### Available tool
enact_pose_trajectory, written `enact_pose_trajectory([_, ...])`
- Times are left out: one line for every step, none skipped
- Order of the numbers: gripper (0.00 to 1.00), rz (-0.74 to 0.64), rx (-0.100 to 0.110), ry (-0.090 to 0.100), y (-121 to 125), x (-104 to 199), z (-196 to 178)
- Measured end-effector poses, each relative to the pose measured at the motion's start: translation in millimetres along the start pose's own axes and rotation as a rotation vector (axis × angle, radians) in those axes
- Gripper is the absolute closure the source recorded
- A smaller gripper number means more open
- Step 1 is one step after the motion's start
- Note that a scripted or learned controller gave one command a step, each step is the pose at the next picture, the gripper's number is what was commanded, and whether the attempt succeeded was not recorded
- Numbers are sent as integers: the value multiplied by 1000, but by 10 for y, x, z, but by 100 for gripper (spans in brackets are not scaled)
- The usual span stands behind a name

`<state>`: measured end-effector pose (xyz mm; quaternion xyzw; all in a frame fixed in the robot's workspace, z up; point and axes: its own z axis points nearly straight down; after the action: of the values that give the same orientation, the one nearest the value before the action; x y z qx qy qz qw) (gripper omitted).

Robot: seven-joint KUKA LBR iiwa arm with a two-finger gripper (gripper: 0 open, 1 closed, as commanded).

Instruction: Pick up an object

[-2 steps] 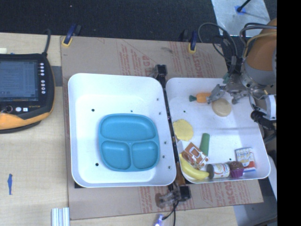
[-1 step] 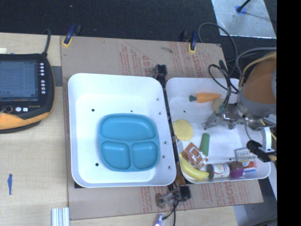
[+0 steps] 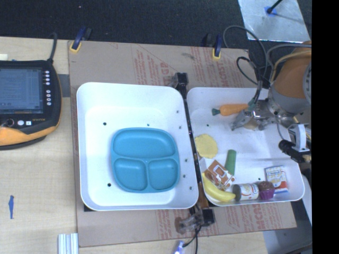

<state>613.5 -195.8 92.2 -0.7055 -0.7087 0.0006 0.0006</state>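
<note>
The right bin [image 3: 296, 194] holds an orange carrot [image 3: 233, 109] at its far side. It also holds a yellow disc [image 3: 206, 145], a green cylinder [image 3: 231, 160], a banana [image 3: 216, 191], a brown snack packet [image 3: 220, 174], a small bottle [image 3: 253, 191] and a red-and-white carton [image 3: 276, 175]. My gripper [image 3: 248, 123] hangs low over the far part of this bin, just in front of and to the right of the carrot. It is open, with nothing between its fingers.
The left bin [image 3: 90, 142] carries a blue divided plate [image 3: 144, 159]. A control pendant [image 3: 26, 102] lies on the bench at far left. Cables [image 3: 249, 62] loop behind the right bin. The arm's orange band [image 3: 291, 78] stands over the right bin's far right corner.
</note>
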Motion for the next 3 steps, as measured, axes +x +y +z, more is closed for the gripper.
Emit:
enact_pose_trajectory([0,1,-3,-1,183,-32,-1435])
enact_pose_trajectory([0,-2,4,0,420,-156,-487])
enact_pose_trajectory([0,0,4,0,-351,-159,15])
